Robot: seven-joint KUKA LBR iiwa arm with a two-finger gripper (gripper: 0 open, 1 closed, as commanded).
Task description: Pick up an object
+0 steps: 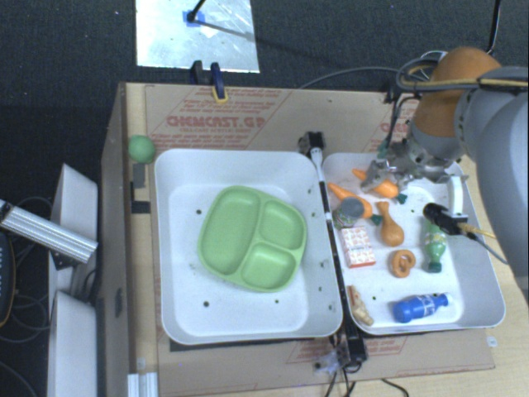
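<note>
My gripper (388,179) hangs low over the far part of the right bin (488,292). Directly under it lies a small orange piece (385,191), partly covered by the gripper. Close by are an orange carrot (340,193), a smaller orange bit (359,174) and a grey round object (352,209). Nearer the front lie an orange gourd-shaped toy (389,225), a red-and-white box (357,246), a brown ring (402,262), a green bottle (435,249), a blue bottle (420,306) and a tan piece (360,305).
The left bin (178,304) holds a green divided plate (252,237). A green ball (141,148) sits on the bench outside the left bin's far corner. The divider rim (328,230) runs between the bins.
</note>
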